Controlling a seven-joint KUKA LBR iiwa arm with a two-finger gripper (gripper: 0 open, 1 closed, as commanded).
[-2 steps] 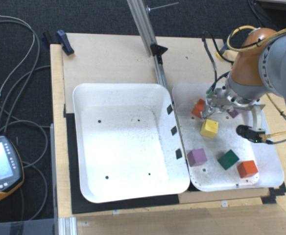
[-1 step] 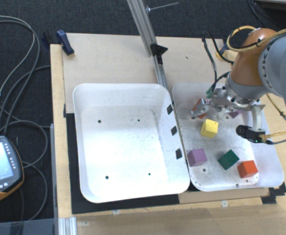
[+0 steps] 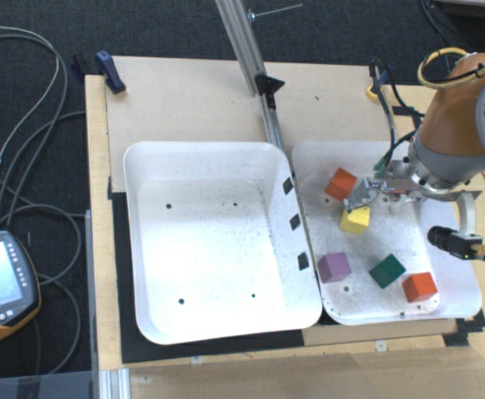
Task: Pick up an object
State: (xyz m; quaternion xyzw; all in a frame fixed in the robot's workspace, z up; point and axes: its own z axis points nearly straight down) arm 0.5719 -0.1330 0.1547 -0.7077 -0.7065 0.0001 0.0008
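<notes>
the pincer [image 3: 362, 199], a small metal two-finger thing at the end of the grey arm with its orange band [image 3: 457, 115], is down in the right-hand shallow white bin [image 3: 454, 293], reaching in from the right. its tips sit right at the top of a small yellow block [image 3: 355, 219], and just beside an orange block [image 3: 340, 184] that lies a little further up the bin. from where i stand i cannot tell whether it is spread or pinching anything; the tips are too small and tangled with the blocks to read, and the yellow block looks to rest on the bin floor.

lower in the same bin lie a purple block [image 3: 335, 266], a dark green block [image 3: 387, 270] and a second orange-red block [image 3: 419, 286], the last two close together near the bin's lower right corner, the purple one near the left wall. the left-hand shallow white bin [image 3: 155, 169] sits alongside, touching the right one along their shared edge.
</notes>
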